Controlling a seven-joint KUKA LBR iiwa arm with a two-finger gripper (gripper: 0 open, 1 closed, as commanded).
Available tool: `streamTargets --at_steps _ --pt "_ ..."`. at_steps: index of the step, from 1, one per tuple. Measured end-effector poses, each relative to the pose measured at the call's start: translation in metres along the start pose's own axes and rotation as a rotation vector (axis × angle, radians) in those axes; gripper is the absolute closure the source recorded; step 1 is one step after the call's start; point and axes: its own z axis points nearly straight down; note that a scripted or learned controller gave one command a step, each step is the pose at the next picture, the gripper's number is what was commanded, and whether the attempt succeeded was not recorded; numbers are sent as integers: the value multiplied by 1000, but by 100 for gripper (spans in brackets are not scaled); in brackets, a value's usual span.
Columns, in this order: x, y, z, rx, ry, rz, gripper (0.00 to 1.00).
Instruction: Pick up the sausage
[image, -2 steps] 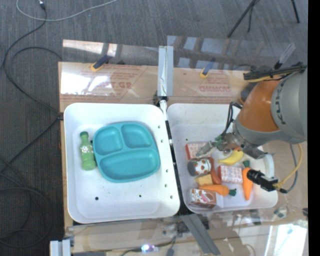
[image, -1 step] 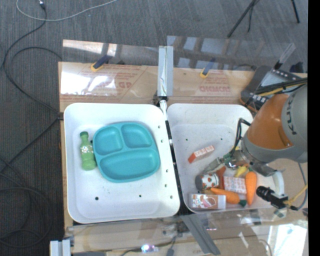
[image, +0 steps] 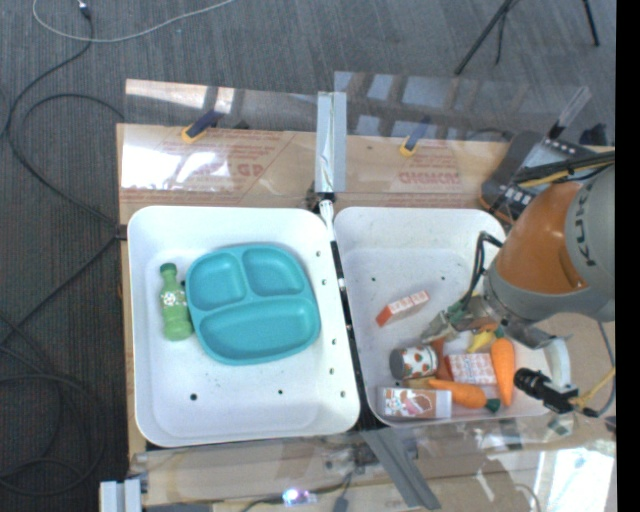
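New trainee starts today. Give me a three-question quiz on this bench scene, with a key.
1. True or false: the green bottle lies inside a compartment of the blue tray.
2. Which bin holds the sausage: A) the left bin, B) the right bin?
3. Fill in: the carrot lies in the ____ bin.

Key: 1 false, it lies beside the tray on its left; 2 B; 3 right.
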Motion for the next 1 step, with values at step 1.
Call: streamTargets --at_steps 1 --pt "76 -1 -118 18 -4 443 100"
